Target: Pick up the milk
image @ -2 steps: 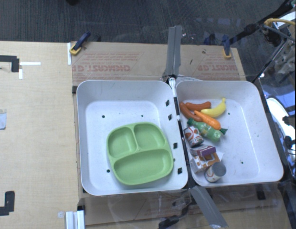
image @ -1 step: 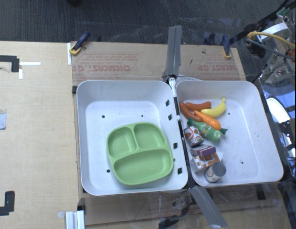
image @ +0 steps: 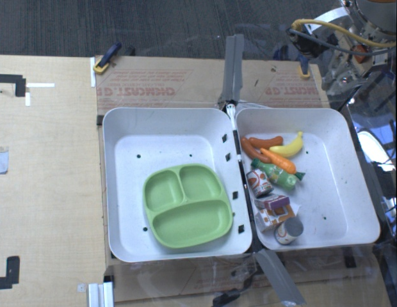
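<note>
milk carton (image: pixel 274 208) sits low in the right bin (image: pixel 339 171), wedged between two cans (image: pixel 260 183). arm's parked up top right, can't tell the finger state. i'd drop straight down, jaws across the carton's narrow sides.
</note>
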Robot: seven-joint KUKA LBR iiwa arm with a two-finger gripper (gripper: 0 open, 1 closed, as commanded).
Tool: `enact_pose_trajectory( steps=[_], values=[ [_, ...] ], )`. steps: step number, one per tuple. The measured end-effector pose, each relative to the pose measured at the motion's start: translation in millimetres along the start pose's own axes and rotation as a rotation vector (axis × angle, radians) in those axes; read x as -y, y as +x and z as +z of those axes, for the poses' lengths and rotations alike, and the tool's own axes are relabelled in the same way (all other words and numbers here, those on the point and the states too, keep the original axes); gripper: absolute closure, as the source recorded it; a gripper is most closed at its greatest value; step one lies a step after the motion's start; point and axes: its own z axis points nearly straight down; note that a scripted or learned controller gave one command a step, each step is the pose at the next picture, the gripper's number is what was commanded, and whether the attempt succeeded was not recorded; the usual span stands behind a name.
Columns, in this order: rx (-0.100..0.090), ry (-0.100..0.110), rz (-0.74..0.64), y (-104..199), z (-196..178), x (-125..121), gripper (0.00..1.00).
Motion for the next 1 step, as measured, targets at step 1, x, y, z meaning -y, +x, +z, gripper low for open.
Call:
enact_pose_trajectory(
  steps=[1],
  values=[
    [0.001, -0.001, -0.23, 0.8, -45.2, 110.7, 1.0]
  ],
)
